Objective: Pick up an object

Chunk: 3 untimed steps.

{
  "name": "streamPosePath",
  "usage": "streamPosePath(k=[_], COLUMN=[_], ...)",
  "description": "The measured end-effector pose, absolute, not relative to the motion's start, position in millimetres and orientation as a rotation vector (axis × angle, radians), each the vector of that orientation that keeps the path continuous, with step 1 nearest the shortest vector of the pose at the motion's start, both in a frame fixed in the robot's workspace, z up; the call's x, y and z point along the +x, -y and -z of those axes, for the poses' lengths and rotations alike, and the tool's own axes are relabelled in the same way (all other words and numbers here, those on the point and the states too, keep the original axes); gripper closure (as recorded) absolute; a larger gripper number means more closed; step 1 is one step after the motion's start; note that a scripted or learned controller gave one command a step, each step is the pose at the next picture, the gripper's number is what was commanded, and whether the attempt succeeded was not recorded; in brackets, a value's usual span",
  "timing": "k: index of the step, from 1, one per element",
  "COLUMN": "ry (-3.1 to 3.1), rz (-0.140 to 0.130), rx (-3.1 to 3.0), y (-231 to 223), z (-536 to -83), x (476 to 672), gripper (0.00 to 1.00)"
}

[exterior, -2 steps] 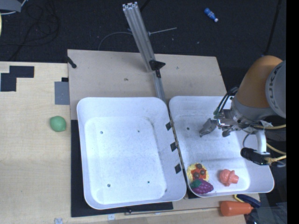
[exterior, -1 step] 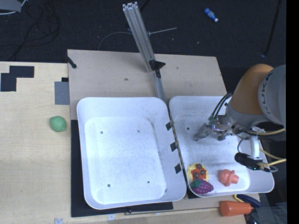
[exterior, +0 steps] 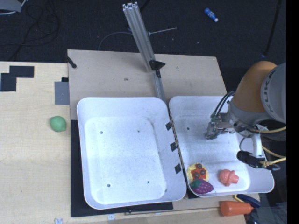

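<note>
The arm (exterior: 261,94) reaches in from the right and its jaws (exterior: 214,130) hang over the bare middle of the right bin (exterior: 187,107), so the work looks to be at the approach stage: nothing has been picked up, and the candidates lie well apart from the tool. Whether the jaws are apart or together cannot be told at this angle, since the tip is small and dark against the white floor; no object sits between them, and whether they touch the bin floor is also unclear. The things to choose from lie along the near edge of the right bin: a yellow and red toy (exterior: 197,171) touching a purple grape-like piece (exterior: 202,186) at the near left corner, and a pink toy (exterior: 228,177) just right of them. The left bin (exterior: 84,107) holds nothing to grasp. A green ball (exterior: 58,123) rests on the bench far to the left, and an orange object (exterior: 236,208) lies just outside the right bin's near rim. The next move, as I judge it, calls for travelling toward the near edge, centring over one toy, most easily the pink one standing by itself, and then descending.
</note>
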<state>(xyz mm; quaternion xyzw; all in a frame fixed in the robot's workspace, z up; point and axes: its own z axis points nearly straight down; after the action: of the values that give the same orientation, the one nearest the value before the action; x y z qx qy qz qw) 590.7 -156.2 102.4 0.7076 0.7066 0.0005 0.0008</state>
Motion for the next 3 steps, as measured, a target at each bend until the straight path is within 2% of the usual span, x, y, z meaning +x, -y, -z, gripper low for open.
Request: streamPosePath(k=[1,2,3], ry=[-2.219,-2.218,-2.220], rz=[-0.002,-0.004,-0.001], rx=[2.221,2.219,2.222], y=[159.4,158.9,159.6], z=[-144.5,-206.5,-218.1], x=[592.1,589.6,589.6], gripper=[1.00,1.00,1.00])
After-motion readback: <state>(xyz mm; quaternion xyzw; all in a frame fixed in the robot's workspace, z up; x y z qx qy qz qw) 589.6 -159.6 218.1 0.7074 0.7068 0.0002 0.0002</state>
